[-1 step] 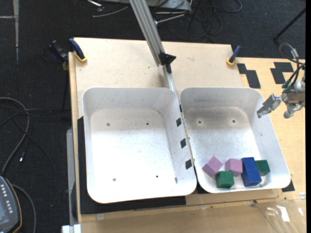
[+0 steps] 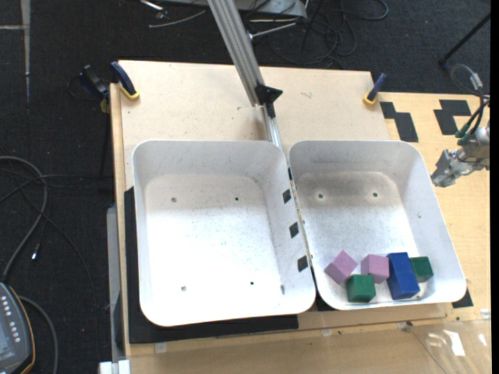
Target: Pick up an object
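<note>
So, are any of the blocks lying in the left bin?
No, all the blocks sit together in the near corner of the right bin.

Illumination even and fairly bright, from overhead. The white bins [image 2: 210,158] show mild glare on their rims, soft shadowing inside. The bench [image 2: 195,100] reads clearly. Focus acceptable; slight softness and grain throughout. Surrounding floor dim.

Both bins [image 2: 210,232] appear as smooth white plastic, faintly speckled and scuffed; the counter [image 2: 203,104] reads as matt pale board; the slanted rail [image 2: 234,37] is bare ribbed metal
</note>
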`<state>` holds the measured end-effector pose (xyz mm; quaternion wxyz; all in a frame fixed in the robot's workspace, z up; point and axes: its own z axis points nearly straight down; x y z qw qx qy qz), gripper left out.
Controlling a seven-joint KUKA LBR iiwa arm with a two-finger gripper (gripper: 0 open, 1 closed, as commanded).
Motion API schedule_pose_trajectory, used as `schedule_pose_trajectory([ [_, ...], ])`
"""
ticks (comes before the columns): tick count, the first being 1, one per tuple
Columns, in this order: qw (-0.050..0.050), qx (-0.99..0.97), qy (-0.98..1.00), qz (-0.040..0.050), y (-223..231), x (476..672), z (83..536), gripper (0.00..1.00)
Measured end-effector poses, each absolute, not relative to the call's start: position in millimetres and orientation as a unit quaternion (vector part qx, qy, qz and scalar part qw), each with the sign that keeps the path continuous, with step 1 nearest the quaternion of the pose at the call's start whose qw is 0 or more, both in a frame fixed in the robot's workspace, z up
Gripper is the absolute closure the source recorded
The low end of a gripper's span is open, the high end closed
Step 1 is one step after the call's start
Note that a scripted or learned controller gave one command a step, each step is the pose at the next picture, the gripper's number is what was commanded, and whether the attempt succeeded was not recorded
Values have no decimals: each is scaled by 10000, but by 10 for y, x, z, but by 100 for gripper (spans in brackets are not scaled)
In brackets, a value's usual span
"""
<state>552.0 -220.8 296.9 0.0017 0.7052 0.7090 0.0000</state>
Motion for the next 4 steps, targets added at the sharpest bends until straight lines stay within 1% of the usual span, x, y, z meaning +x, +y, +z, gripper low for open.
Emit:
schedule_pose_trajectory([
  [1,-39,7038,7104,-6,-1289,5688,2130,100],
  [2,4,7057,7085,-1,-1245,5907,1979,100],
  [3,8,7037,7105,19,-589,6311,1951,100],
  [4,14,7052,7090,5,-636,6297,2054,100],
])
